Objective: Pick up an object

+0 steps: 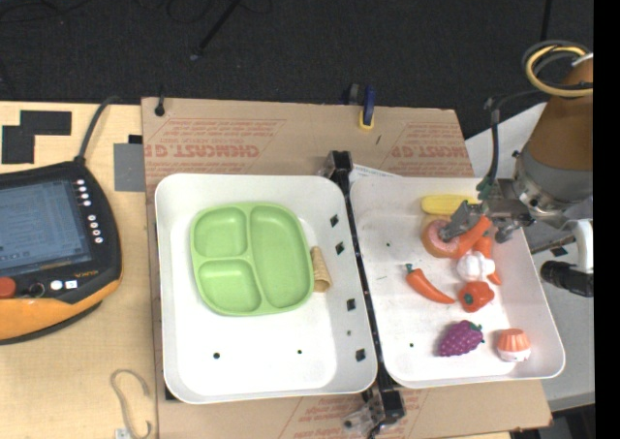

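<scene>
From above, I see the pincer (472, 224) low in the right white bin (392, 330), over an orange plastic carrot (472, 232) beside a pink doughnut (441, 238); I cannot tell its grip. A green divided plate (250, 259) lies in the left bin (184, 350).

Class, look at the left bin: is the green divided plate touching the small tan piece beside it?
Touching. The camera view shows the tan piece lying right against the right rim of the green plate, with no gap between them.

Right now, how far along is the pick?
Done: the arm has reached the right bin. In hand: the claw sits low among the toy food by the carrot and donut; grip unclear. Left: nothing is lifted yet.
</scene>
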